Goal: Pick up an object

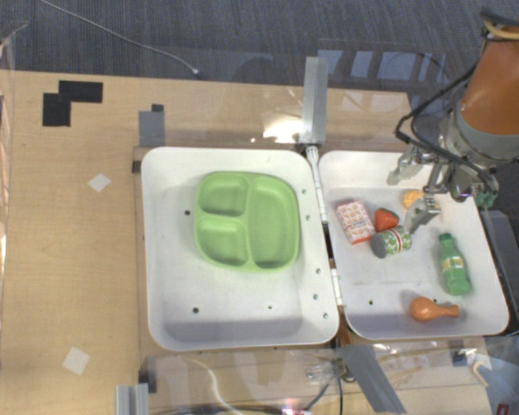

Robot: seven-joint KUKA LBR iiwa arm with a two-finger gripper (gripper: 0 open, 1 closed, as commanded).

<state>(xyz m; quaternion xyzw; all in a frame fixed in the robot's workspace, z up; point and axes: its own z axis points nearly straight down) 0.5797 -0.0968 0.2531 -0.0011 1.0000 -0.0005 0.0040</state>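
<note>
Bright, even light; glare patch between bins [316,223]; sharp.

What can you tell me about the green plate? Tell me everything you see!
The green plate is light green and looks like smooth plastic. It has rounded corners and three sections: two smaller ones on its left side and one bigger one on its right. All three sections look bare. It lies flat, turned a little, near the middle of the left white bin, and touches nothing else.

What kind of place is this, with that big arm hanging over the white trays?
Probably a robotics lab test bench. A grey and orange robot arm reaches over two white bins holding toy food and a green divided plate, and cables trail across the floor.
</note>
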